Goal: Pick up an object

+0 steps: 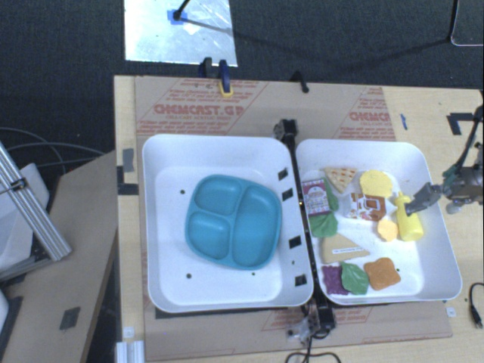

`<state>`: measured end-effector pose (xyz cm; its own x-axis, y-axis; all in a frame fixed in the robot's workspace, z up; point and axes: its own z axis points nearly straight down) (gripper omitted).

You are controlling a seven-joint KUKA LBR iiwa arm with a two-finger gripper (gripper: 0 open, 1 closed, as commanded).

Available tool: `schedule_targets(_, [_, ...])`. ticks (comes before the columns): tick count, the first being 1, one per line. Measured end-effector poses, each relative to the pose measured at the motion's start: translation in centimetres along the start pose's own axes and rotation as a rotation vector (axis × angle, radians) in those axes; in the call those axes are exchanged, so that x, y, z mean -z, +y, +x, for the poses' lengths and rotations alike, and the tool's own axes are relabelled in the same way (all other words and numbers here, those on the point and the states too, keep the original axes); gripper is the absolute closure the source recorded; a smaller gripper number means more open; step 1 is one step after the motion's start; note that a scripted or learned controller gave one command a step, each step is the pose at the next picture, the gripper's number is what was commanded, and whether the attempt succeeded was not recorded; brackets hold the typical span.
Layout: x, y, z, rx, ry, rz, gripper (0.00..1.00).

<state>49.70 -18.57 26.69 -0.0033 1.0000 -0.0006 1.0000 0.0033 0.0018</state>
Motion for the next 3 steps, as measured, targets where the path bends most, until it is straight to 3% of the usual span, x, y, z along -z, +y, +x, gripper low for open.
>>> schedule_targets(1, [-18.4,-0.8,8.0,0.002,0.002,-0.007,0.00])
schedule_targets(2, [-6.5,-0.8,5.4,-0.001,-0.004,-0.011,0.00])
schedule_targets(3, [13.9,-0.7,11.6,0.006,0.000,-0.020,0.00])
